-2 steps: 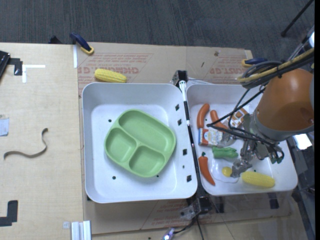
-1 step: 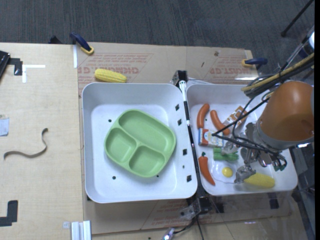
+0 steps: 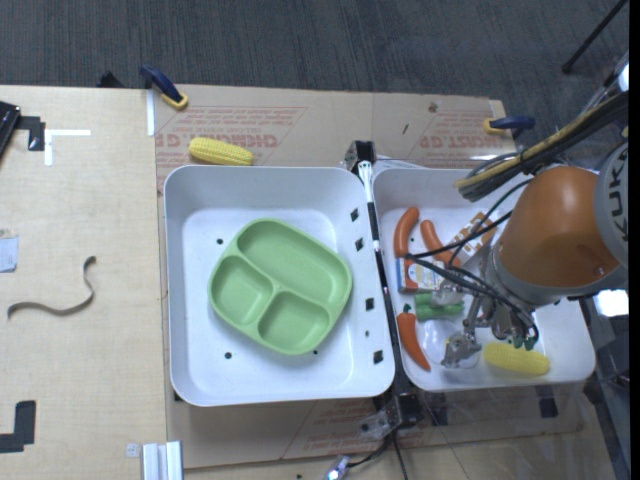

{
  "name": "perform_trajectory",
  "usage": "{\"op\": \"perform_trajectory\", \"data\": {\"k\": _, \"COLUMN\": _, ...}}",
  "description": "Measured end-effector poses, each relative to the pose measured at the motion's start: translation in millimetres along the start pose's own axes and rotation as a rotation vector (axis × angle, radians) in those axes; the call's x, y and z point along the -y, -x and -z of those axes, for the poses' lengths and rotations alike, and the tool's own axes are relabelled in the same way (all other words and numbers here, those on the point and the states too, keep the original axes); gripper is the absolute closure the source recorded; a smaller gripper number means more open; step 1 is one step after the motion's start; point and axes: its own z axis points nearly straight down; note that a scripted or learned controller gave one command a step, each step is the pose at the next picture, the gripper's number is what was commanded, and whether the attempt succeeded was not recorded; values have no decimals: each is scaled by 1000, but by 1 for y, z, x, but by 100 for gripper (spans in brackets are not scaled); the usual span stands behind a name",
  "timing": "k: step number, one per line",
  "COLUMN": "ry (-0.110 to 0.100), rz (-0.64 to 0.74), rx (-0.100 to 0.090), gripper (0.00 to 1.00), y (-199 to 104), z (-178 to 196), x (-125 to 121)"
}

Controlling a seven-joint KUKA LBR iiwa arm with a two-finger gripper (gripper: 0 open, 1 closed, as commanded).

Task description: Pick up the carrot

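Note:
In the right bin (image 3: 570, 373), two long orange pieces lie near the back left. The larger one (image 3: 403, 230) reads as the carrot, and a shorter orange piece (image 3: 430, 236) lies beside it. My gripper (image 3: 462, 349) hangs low over the bin's front middle, well in front of both pieces and touching neither. It sits between a red chilli-like piece (image 3: 411, 340) on its left and a yellow corn cob (image 3: 516, 359) on its right. The orange wrist band (image 3: 555, 233) and cables hide the bin's centre and right.
A green three-part plate (image 3: 281, 286) lies in the left bin (image 3: 185, 298). A small printed box (image 3: 412, 272) and a green item (image 3: 437, 309) sit in the right bin's left half. A second corn cob (image 3: 221, 151) lies on the cardboard behind the left bin.

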Motion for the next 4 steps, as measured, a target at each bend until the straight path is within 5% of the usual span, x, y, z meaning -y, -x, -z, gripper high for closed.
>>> {"op": "perform_trajectory", "data": {"k": 1, "ry": -2, "rz": 4, "rx": 10, "gripper": 100, "y": 4, "z": 10, "x": 0}}
{"op": "perform_trajectory", "data": {"k": 2, "ry": -3, "rz": 7, "rx": 14, "gripper": 100, "y": 5, "z": 19, "x": -1}}
{"op": "perform_trajectory", "data": {"k": 3, "ry": 3, "rz": 203, "rx": -10, "gripper": 100, "y": -10, "z": -4, "x": 8}}
{"op": "perform_trajectory", "data": {"k": 4, "ry": 6, "rz": 556, "rx": -8, "gripper": 100, "y": 7, "z": -5, "x": 32}}
